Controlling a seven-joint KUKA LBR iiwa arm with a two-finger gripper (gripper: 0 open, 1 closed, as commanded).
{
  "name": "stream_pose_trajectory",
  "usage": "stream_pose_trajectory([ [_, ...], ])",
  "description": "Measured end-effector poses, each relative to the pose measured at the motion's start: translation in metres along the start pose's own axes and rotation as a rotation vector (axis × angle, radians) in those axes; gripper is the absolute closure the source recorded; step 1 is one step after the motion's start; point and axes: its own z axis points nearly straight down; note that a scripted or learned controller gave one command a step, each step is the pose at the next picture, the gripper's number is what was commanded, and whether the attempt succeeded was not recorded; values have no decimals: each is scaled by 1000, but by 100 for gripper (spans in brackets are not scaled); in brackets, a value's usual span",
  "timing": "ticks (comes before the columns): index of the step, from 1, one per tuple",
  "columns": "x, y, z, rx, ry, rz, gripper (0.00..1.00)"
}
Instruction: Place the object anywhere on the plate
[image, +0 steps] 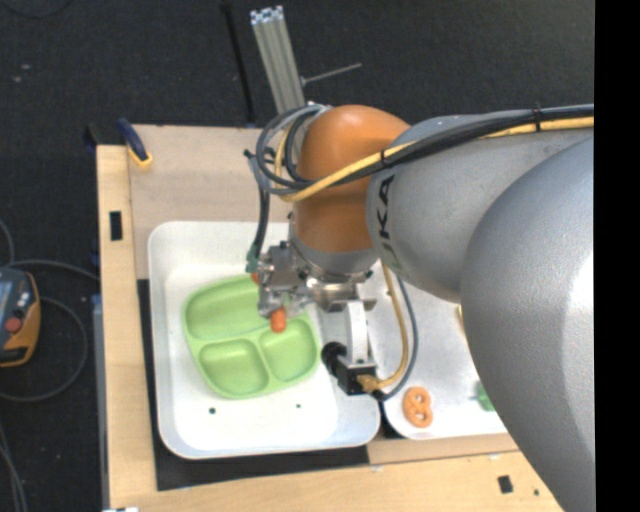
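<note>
A light green plate (235, 345) with three compartments lies in the left white bin (175, 400). My gripper (277, 312) hangs over the plate's right side, just above the ridge between the compartments. A small orange-red object (279, 321) sticks out from between the fingertips, and the gripper is shut on it. The object sits low over the plate's upper right compartment edge; I cannot tell whether it touches the plate. The arm's orange band (345, 165) and grey wrist hide the far part of the plate and bin.
The right bin (450, 425) holds an orange pretzel-shaped piece (418, 405) near its front edge and a small green item (483, 398) beside the arm. A black cable fitting (345, 372) hangs by the bin divider. A wooden bench border (120, 300) surrounds the bins.
</note>
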Motion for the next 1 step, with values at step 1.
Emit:
stream_pose_trajectory([
  [1, -1, 0, 0, -1, 0, 3, 0],
])
